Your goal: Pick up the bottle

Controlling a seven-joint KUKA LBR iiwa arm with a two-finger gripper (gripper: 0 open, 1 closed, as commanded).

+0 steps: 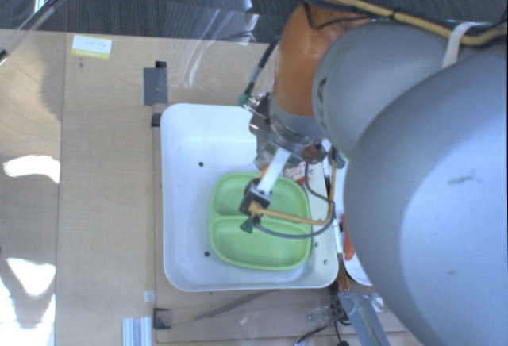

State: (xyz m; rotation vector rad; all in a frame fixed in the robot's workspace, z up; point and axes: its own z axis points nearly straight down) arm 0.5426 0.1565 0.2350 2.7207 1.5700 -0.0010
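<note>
Grey arm steeply down over the green tray in a white bin, gripper state unclear.

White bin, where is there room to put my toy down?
In the bin, the bare floor at the view's upper left, between the walls and the green plate, is free. A thin strip along the plate's left side is bare too. The right side is crowded: the arm hangs over it.
</note>
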